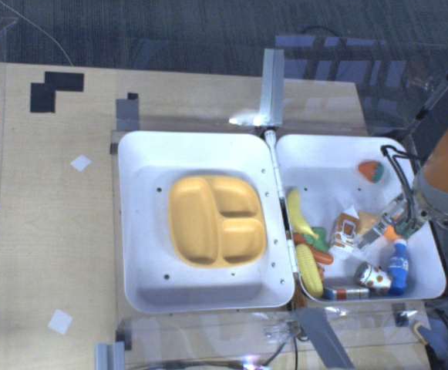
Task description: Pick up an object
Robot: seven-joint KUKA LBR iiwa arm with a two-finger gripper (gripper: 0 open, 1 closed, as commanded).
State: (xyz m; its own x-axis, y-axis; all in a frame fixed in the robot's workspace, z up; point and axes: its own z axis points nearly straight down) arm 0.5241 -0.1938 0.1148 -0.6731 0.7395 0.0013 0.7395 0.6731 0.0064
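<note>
Toys are what I have to grab, any one of them, and they all lie in the right bin (316, 149). From the middle of that bin, most of them sit piled between 6 and 9 o'clock. A yellow banana (297, 214) leans along the left wall at about 9 o'clock, and a yellow corn cob (308, 268) lies just under it, near 7 o'clock. Some small red and green bits are squeezed between the two. I think the pile slid that way because the bin floor curves down to its walls.

A blue bottle (398, 264) lies at 5 o'clock, next to a little can (374, 277) and a dark marker (345, 292) by the bottom wall. One orange and green toy (371, 170) sits by itself at 1 o'clock, well apart from the rest.

My claw (378, 230) hangs low near the middle of the bin, a bit toward 3 o'clock, since my arm (447, 176) comes in from that side. Its tip is right by a brown and white packet (345, 231). I cannot tell if the claw is open or closed, and I cannot see a toy in it.

The left bin (139, 206) holds a yellow tray (216, 220) with three parts. It sits flat in the middle, so it would be hard to pinch.

I think the packet is the closest thing to try. It looks thin, so it might slip.
</note>
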